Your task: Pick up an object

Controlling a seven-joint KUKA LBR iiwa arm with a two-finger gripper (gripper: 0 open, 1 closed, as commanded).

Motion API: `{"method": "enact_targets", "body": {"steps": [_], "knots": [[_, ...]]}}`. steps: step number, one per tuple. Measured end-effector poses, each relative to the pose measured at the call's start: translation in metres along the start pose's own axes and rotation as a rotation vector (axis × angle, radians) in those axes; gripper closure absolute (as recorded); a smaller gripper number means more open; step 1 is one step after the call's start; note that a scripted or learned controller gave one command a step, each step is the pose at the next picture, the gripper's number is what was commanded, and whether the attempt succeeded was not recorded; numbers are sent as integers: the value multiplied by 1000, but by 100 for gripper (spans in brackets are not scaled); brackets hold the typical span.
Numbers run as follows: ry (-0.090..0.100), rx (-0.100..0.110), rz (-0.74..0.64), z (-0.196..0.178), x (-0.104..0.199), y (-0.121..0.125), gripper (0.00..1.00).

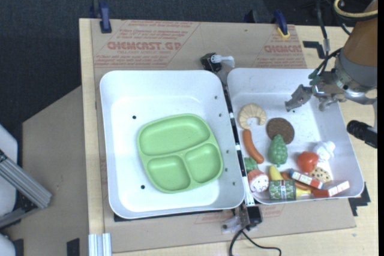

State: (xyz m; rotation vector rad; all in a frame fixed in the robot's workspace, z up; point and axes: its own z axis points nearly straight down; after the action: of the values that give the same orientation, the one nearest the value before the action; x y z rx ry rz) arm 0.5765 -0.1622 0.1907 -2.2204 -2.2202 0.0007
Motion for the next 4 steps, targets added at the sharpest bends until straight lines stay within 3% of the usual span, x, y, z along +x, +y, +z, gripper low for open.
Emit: {"method": "enact_targets", "body": {"steps": [1, 2, 3, 4], "knots": [[2, 6, 0, 112, 22, -15, 0], [2, 4, 1, 106, 40, -45, 0], [-1, -6, -4, 106, 64, 12, 0], [-3, -6, -2, 106, 41, 59, 0]]}}
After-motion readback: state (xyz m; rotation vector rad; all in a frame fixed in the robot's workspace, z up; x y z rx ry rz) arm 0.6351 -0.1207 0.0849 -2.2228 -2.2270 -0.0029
